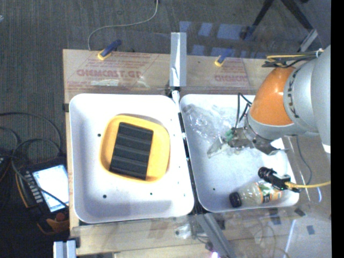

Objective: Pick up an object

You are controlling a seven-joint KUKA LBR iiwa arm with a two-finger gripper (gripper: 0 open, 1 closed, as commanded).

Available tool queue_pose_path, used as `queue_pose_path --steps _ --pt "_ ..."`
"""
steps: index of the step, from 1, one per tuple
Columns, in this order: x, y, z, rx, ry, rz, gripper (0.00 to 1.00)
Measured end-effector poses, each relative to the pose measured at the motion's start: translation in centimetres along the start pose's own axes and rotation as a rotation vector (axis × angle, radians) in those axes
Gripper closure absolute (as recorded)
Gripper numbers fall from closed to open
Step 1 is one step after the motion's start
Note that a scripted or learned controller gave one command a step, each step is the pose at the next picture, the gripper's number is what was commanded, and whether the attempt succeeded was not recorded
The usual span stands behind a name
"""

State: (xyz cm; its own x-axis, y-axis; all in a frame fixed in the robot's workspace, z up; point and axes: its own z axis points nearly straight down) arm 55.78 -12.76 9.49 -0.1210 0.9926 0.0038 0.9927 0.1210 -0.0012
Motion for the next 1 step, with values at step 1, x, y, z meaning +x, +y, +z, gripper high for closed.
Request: queue_pose_path --steps 1 --pt "-4.24 -2.81 -3.8 0.0 -0.004 0.062 0.0"
